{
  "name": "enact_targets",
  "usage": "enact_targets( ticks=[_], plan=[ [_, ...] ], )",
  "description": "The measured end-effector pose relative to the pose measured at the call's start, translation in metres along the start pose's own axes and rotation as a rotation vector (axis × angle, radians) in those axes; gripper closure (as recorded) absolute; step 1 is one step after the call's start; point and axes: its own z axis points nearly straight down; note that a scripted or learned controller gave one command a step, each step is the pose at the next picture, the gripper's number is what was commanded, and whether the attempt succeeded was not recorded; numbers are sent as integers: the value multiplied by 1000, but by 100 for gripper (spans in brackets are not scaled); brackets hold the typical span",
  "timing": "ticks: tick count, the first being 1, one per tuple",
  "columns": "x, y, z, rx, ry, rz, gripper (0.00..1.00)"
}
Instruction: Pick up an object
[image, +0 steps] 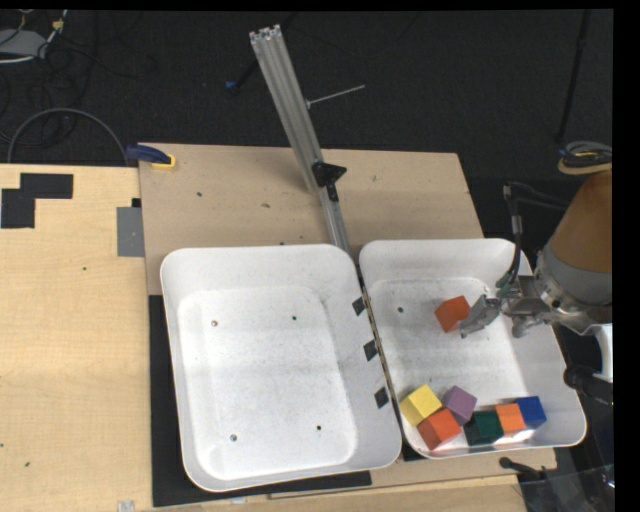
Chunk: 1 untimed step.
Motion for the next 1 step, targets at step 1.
enact_targets(
  ticks=[1],
  plan=[
    [0, 0, 0, 0, 0, 2, 0]
  ],
)
